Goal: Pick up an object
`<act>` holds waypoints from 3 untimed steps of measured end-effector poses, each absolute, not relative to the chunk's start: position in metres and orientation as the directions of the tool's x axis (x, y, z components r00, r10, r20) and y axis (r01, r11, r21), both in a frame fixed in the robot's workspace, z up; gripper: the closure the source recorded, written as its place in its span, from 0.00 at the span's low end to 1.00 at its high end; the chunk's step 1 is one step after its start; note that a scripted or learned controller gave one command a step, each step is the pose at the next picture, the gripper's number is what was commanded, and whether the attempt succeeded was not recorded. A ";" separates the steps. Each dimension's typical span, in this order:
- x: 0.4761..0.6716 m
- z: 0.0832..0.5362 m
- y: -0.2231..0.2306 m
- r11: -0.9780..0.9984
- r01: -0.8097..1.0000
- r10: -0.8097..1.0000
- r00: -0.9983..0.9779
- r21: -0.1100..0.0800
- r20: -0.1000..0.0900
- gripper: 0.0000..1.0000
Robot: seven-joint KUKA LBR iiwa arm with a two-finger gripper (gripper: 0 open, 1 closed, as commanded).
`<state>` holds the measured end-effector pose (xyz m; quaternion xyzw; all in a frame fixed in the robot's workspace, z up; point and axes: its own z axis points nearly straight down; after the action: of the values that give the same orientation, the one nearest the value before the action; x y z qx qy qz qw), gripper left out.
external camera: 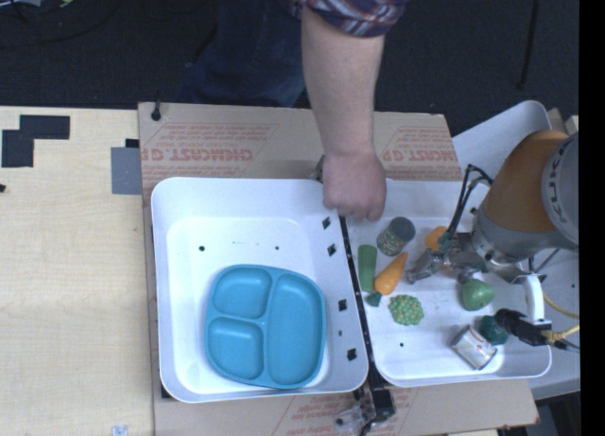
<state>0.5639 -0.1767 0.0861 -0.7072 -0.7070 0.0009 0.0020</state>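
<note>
The claw (427,266) is seen low in the right bin (416,368), beside the carrot (390,274); its state cannot be told. An approach is judged; closing on the carrot is needed next.

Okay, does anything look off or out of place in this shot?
Yes. A person's hand reaches in from the top, fist resting at the seam between the two bins, inside the arm's workspace. A small can lies on its side in the right bin. The blue divided plate sits flat in the left bin.
</note>
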 end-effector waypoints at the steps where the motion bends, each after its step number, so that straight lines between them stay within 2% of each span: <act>1: 0.564 0.098 -0.178 -0.004 1.000 1.000 0.004 -0.003 0.002 1.00; 2: 0.561 0.140 -0.181 -0.007 1.000 1.000 0.007 0.001 0.000 1.00; 3: 0.567 0.202 -0.184 -0.001 1.000 1.000 0.001 0.004 -0.001 1.00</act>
<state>0.5667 -0.1844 0.2025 -0.7073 -0.7069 -0.0011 -0.0020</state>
